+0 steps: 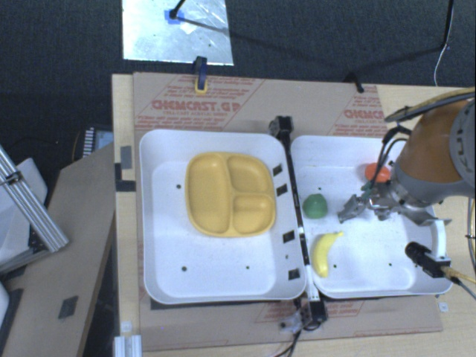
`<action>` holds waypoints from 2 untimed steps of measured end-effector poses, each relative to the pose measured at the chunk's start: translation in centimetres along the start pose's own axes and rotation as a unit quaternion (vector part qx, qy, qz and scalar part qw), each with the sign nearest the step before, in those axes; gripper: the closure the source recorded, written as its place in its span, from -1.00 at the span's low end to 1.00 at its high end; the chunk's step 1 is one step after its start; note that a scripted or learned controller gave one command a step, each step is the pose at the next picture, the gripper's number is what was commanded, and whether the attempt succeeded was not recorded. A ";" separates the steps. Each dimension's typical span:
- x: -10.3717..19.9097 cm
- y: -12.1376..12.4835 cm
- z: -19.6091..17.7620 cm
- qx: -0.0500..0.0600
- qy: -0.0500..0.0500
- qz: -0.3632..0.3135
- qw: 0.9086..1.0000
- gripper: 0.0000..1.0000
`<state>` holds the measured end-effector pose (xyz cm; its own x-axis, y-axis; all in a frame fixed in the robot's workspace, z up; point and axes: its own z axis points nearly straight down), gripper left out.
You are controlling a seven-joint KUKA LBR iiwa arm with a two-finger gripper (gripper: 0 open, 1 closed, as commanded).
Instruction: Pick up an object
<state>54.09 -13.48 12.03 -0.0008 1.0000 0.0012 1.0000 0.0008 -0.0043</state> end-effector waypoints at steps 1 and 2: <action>0.0 0.0 3.8 -0.001 0.000 0.000 1.000 -1.00; 0.0 0.1 2.6 -0.003 -0.001 0.001 1.000 1.00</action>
<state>54.20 -13.49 9.47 0.0008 1.0000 -0.0004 1.0000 -0.0008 0.0015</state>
